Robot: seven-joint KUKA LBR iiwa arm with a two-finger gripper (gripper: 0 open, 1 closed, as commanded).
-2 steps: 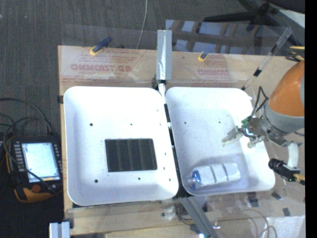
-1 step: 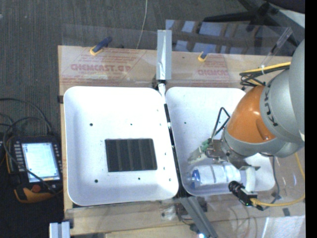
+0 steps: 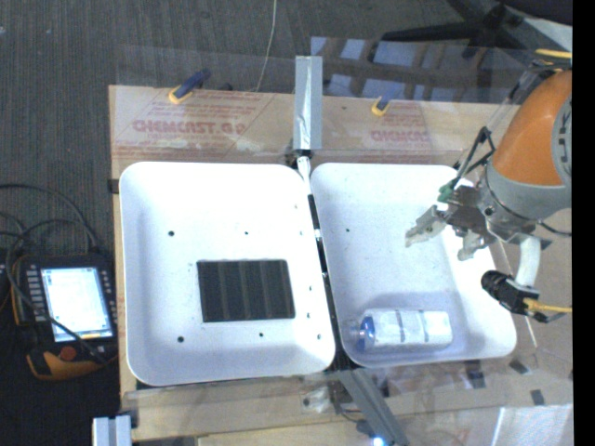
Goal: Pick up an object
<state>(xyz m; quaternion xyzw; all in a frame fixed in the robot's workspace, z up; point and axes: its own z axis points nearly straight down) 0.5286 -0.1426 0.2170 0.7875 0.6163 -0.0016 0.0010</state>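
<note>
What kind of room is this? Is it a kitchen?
Probably a robot lab, not a kitchen: a robot arm reaches over two white bins, and a control pendant lies on the floor.

The grey arm (image 3: 548, 170) wears a broad orange band above its wrist, with thin dark cables and pale metallic fingers (image 3: 423, 229).

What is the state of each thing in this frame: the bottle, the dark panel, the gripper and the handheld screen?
Clear plastic bottle with white label and blue cap: lying on its side in the right white bin, at its near edge, untouched.
Dark ribbed rectangular panel: lying flat in the left white bin.
Two-finger gripper: open, above the right bin, holding nothing.
Handheld pendant screen: lit, on the floor left of the bench.
</note>
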